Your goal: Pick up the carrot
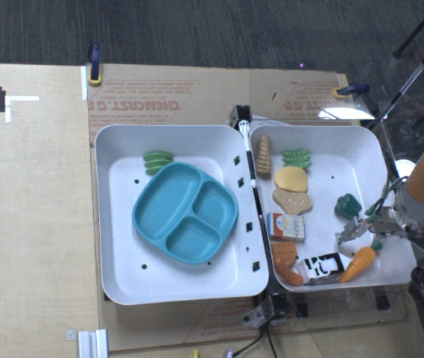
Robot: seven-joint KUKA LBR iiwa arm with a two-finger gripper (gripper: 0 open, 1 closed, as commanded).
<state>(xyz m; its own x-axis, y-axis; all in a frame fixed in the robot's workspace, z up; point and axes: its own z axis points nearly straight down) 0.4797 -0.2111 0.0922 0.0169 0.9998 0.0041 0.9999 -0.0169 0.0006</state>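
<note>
My gripper (361, 228) hangs over the right bin (379, 149), just above and up-left of the carrot (358, 265). I cannot tell how wide my claw stands; nothing visibly sits in it. The carrot lies on the bin floor near the front edge, tilted, its green top toward my wrist. I judge I am poised this way to drop onto it from above.

Nearest the front, touching or just beside the carrot's tip, lies a black and white packet (323, 266), which could crowd my grasp. Left of that sit a reddish sausage-like piece (289, 275) and a small carton (288, 226). A dark green vegetable (347, 205) lies just behind my gripper.

Farther back are a tan cookie-like piece (292, 201), a yellow piece (291, 178), a leafy green (296, 158) and a ridged tan piece (262, 156).

In the left bin (107, 222) rest a blue divided plate (185, 212) and a green pod (158, 160).
</note>
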